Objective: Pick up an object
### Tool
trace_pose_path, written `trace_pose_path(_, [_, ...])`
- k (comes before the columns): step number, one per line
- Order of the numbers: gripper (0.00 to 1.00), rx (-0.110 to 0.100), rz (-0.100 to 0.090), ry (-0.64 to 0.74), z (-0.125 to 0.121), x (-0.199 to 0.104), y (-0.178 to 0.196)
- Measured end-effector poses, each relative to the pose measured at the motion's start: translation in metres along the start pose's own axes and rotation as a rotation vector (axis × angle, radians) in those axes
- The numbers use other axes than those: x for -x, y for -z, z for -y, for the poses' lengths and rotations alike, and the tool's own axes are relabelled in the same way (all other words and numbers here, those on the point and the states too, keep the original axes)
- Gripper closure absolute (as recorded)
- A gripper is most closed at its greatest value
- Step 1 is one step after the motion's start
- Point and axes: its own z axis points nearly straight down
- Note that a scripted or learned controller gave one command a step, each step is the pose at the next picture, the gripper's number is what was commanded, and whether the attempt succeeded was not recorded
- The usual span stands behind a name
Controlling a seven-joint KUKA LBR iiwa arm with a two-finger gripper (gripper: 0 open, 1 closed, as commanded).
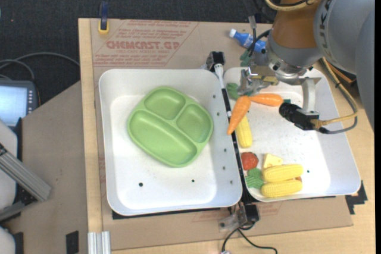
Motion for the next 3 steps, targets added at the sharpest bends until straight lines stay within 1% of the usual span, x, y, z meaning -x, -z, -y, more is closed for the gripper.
trace_pose_path(1, [0.00,0.001,0.002,-0.005,-0.001,0.004,-0.001])
trace_pose_path(2, [0.00,-0.002,0.005,-0.011,0.011,0.054,-0.023])
trace_pose_path(3, [0.00,-0.002,0.003,-0.009,0.003,0.088,-0.099])
